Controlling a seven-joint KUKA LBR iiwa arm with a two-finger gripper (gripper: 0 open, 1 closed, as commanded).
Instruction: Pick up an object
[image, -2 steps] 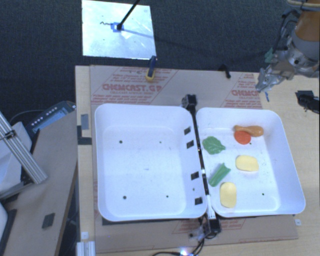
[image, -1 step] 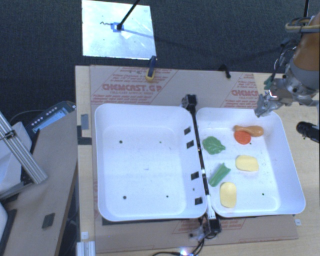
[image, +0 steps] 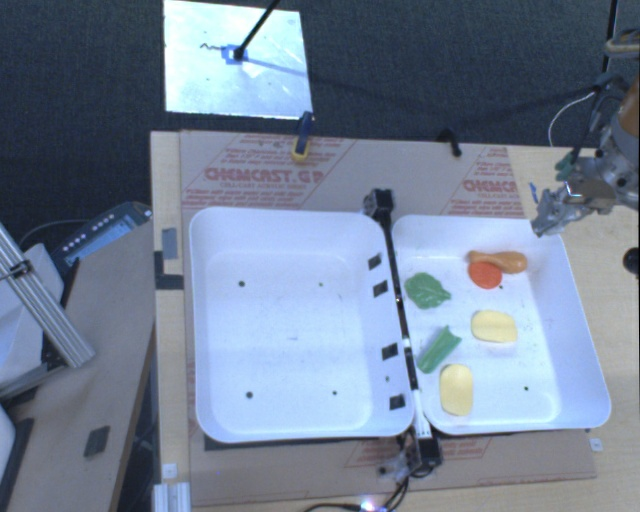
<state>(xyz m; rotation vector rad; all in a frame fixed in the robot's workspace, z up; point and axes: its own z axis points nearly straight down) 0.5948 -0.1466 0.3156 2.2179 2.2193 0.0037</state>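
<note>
progress: nothing picked yet, every object lies in the right bin (image: 575, 310); the whole grasp is left to do (my read from the layout)
left bin (image: 215, 300): bare white floor, no candidates there
objects, far end: red round piece (image: 485, 274) touching an orange elongated piece (image: 507, 261) just behind it
objects, left side: green leafy piece (image: 427, 290) near the divider; darker green strip (image: 438, 349) below it, tilted
objects, centre/near: pale yellow lump (image: 494, 326) mid-bin; yellow oval piece (image: 456, 388) nearest the front rim
gripper (image: 548, 214): at the far right corner of the right bin, over the rim, not over any object
hand state: nothing between its tips; aperture cannot tell, too small and blurred
arm pose: reaches in from the right, wrist (image: 603, 180) angled down-left toward the bin, cables trailing behind it
closest target: the red/orange pair (likely the shortest move, but they touch, so a clean single grasp looks harder)
easier target: pale yellow lump, standing apart from its neighbours
</note>
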